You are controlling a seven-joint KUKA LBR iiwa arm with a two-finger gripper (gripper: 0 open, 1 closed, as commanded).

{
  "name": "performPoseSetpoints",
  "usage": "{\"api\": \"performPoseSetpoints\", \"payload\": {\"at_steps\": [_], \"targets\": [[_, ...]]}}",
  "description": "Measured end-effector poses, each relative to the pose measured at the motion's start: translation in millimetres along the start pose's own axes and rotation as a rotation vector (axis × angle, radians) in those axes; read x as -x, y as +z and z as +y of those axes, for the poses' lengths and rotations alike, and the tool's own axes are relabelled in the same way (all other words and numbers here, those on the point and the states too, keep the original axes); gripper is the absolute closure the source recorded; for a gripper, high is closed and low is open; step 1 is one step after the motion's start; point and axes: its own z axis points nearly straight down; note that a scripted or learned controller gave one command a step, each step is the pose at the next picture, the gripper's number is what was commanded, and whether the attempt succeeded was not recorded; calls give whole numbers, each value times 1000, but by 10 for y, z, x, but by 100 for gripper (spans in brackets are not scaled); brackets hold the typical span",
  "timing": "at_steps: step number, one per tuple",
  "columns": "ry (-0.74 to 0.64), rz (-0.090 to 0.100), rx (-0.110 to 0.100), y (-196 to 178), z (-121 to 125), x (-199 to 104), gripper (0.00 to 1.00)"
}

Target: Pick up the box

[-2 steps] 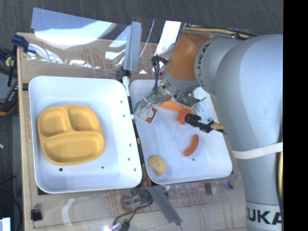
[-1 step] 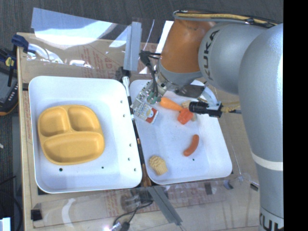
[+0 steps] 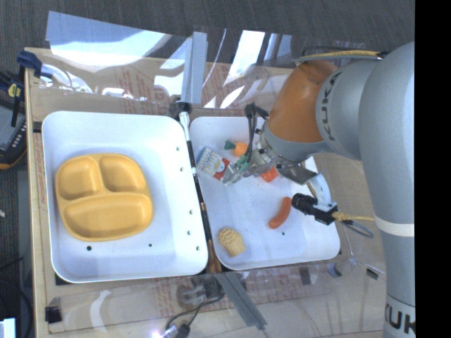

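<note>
The box (image 3: pixel 208 161) is a small white carton with blue print. It lies in the right bin (image 3: pixel 310 248), near that bin's left wall and toward the back. My gripper (image 3: pixel 235 172) hangs low over the bin just to the right of the box, close to its right end. Nothing is visibly lifted. The grey wrist and orange band cover the bin's back right part.
Around the gripper lie a small green piece (image 3: pixel 229 145), an orange piece (image 3: pixel 241 147) and a red piece (image 3: pixel 268 176). A red sausage (image 3: pixel 280 213) and a tan waffle-like biscuit (image 3: pixel 231 240) lie nearer the front. The left bin (image 3: pixel 113 263) holds a yellow divided plate (image 3: pixel 103 196).
</note>
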Motion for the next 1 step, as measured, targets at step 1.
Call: {"api": "performPoseSetpoints", "payload": {"at_steps": [1], "targets": [[0,0,0,-1,0,0,0]]}}
